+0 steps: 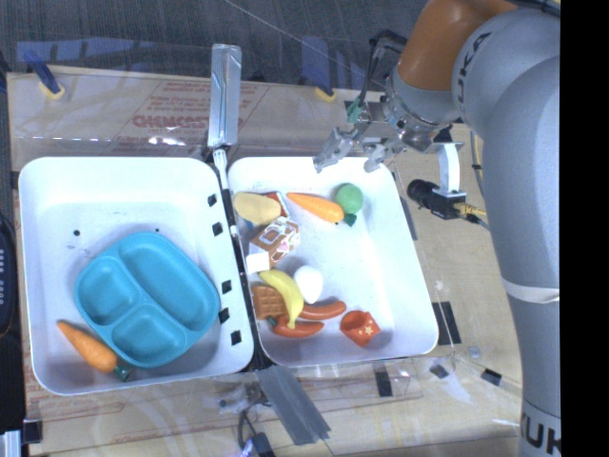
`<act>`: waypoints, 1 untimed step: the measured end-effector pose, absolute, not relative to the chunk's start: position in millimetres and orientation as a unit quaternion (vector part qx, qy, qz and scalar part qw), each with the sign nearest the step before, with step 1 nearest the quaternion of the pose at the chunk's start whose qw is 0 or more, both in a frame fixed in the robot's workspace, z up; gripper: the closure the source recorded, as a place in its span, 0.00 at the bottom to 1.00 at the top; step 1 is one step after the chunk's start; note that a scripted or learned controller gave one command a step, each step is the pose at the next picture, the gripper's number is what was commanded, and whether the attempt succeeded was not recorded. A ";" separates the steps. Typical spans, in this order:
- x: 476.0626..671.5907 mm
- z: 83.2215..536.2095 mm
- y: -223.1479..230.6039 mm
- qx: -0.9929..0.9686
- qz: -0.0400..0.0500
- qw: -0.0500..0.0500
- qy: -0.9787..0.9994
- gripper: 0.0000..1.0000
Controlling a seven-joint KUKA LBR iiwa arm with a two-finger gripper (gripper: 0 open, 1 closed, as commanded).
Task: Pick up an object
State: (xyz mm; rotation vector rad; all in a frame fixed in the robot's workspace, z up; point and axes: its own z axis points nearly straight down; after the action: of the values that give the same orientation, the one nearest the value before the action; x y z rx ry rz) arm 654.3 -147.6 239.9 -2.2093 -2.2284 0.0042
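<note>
White plastic walls the right bin (409, 274), and my gripper (350, 150) hangs above its far rim, fingers spread and holding nothing. The nearest things lie just below and toward the camera: a carrot (316, 207), smooth and orange, its long axis running across the bin and tapering toward the left, and a round green ball (349, 198) touching its thick end. A pale potato (255, 207) sits to the left of them against the bin's wall. Further forward are a curved yellow banana (284, 293), a white egg (308, 283), a waffle (267, 302), a red sausage (322, 310) and a red pepper (360, 327). In the left bin (48, 255) a blue tray (147, 298) has a second carrot (88, 345) at its edge. I judge the nearer carrot the easiest reach, gripped across its width.
</note>
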 end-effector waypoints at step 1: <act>652.2 112.5 -132.7 -0.695 -0.006 -0.007 -0.719 0.00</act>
State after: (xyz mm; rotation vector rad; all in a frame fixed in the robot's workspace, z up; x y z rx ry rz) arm 652.2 -132.7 112.5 -2.1944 -2.2683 -0.0183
